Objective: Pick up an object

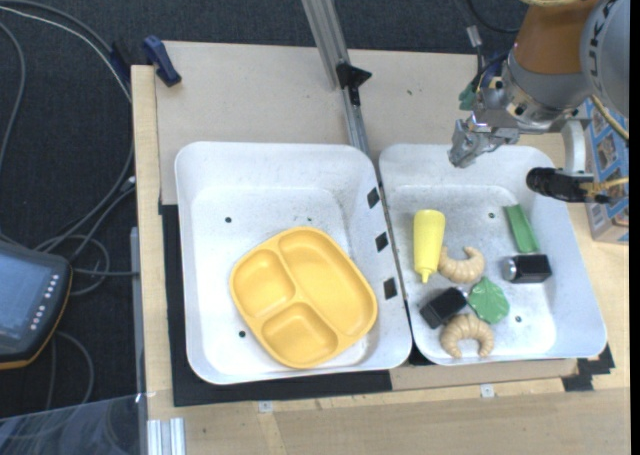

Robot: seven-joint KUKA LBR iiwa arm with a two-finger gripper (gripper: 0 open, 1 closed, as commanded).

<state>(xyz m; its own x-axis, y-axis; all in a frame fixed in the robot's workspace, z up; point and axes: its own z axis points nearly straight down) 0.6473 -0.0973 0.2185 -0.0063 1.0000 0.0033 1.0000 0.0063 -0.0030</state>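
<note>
The tool (468,148) hung over the far rim of the right bin (570,338); whether it was released or clenched could not be told. A good try would descend squarely over the yellow bottle (428,241), a smooth tapered cylinder mid-bin. Nearby lay two ridged, curved croissants (468,333), a flat green leaf (489,300) and glossy black blocks (442,306).
</note>
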